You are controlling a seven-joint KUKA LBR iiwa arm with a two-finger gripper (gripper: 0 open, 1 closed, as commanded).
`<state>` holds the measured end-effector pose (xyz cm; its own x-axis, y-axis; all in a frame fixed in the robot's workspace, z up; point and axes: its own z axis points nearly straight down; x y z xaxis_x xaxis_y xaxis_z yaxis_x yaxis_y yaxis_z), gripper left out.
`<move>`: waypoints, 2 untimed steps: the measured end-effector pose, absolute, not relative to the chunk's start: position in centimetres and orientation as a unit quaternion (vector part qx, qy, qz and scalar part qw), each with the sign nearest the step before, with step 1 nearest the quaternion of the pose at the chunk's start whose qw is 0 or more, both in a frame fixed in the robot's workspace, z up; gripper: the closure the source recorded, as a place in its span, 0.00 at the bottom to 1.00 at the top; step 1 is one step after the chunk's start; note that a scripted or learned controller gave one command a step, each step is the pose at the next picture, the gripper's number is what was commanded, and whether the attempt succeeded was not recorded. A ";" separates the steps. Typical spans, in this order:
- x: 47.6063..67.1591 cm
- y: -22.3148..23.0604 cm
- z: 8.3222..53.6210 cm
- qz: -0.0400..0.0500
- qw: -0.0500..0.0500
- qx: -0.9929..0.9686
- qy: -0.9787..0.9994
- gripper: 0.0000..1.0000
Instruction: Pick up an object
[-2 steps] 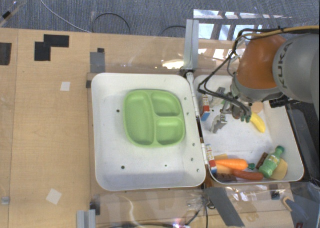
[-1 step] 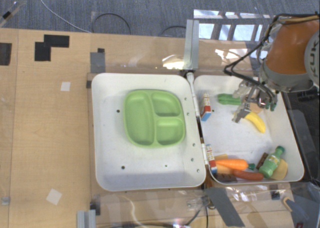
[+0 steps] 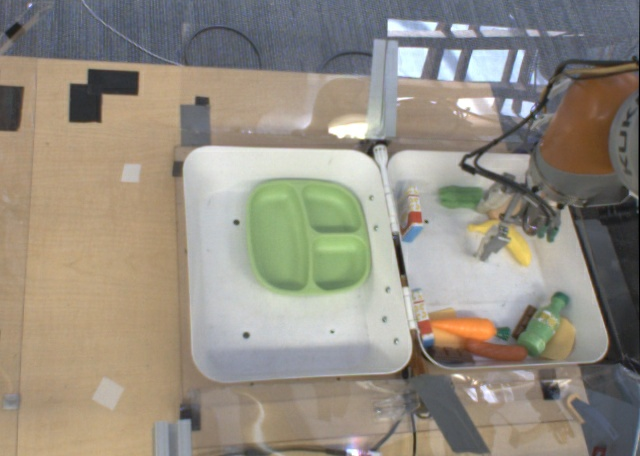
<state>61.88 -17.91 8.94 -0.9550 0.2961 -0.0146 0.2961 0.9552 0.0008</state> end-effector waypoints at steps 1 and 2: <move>62.3 -17.7 10.4 -0.001 0.013 0.146 0.989 1.00; 63.0 -11.7 21.3 0.001 0.010 0.153 0.988 1.00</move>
